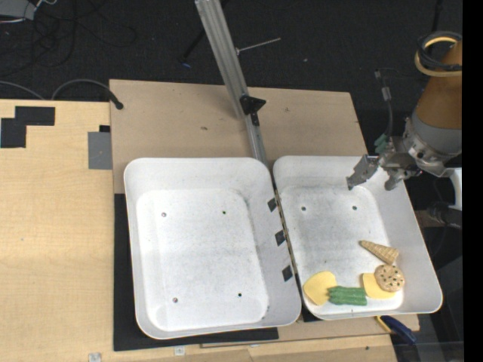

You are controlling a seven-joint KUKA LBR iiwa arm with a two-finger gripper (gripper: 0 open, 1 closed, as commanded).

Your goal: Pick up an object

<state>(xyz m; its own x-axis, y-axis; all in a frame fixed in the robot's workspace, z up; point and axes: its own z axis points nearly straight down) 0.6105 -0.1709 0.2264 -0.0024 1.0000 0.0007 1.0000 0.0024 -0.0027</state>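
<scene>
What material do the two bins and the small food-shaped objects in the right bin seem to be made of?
The left bin and right bin look like white moulded plastic, matte, with rounded edges. The cone, cookie, yellow piece and green piece look like plastic or rubber toys with flat, even colours, though which is unclear.

Toy foods [355, 285] clustered, right bin's [423, 277] near corner, apparently flat.

The bench [226, 119] is evenly and brightly lit from above, while the floor behind is left dark. Soft shadows are cast inside the left bin [200, 247]. Slight graininess is seen throughout; no glare is produced.
</scene>
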